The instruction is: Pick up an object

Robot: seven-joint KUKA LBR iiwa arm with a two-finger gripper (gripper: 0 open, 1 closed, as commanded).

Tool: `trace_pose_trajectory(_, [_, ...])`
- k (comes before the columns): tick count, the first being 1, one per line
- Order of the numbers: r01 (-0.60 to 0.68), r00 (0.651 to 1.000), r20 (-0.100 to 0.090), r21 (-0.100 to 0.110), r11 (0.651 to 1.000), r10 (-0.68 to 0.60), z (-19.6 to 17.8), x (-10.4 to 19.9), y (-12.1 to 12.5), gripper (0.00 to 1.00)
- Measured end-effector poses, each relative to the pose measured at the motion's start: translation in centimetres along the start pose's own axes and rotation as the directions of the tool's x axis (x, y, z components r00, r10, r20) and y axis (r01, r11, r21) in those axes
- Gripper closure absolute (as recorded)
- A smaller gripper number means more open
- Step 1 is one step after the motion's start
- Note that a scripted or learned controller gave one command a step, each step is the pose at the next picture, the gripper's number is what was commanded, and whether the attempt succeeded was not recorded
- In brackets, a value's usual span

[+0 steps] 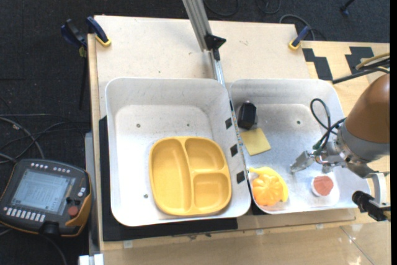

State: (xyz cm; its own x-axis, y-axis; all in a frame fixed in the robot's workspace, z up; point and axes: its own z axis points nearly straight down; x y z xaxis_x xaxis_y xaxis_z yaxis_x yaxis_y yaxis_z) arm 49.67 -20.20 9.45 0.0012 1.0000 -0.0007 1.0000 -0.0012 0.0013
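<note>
While tool (308,161) hovers, apparently open, red disc (322,185) beside.

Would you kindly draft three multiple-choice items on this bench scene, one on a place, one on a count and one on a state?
1. Where does the yellow plastic divided plate lie?
A. In the left white bin
B. In the right white bin
C. On the bare bench

2. How many compartments does that plate have?
A. Two
B. Three
C. Five

3. How does the two-finger gripper stand?
A. Shut on the plate
B. Over the left bin
C. In the right bin, nothing between its fingers

Answers:
1 A: the plate lies on the left bin's floor.
2 B: one long section and two smaller ones show.
3 C: the gripper is above the right bin's floor, apart from the round pink and white object and the orange and yellow soft toy.
</note>
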Motion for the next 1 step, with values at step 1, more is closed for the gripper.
trace_pose_trajectory(1, [0.002,1.000,0.001,-0.003,1.000,-0.002,-1.21,0.01,0.10,1.00])
